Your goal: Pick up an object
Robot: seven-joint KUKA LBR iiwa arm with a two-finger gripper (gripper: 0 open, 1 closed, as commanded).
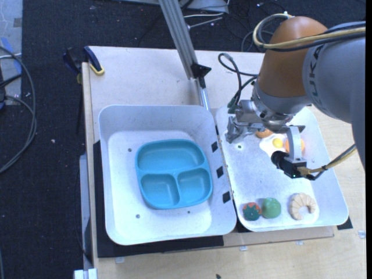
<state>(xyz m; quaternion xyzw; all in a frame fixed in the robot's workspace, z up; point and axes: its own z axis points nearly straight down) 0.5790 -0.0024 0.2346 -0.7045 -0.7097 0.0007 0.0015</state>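
My gripper point(234, 132) hangs low over the far left part of the right bin point(256, 176), close to the wall between the two bins. Just right of it lies a fried-egg toy point(274, 142), white with a yellow-orange yolk, partly hidden under the wrist. Along the near edge of the same bin sit a small red and green piece point(251, 211), a green round piece point(271, 207) and a tan croissant-shaped piece point(303, 206). Nothing shows in the gripper's grasp.
A blue three-part plate point(173, 173) lies in the left bin point(116, 156). A slanted metal pole point(181, 34) stands behind the bins. A black fitting with cables point(289, 163) hangs from the wrist above the right bin.
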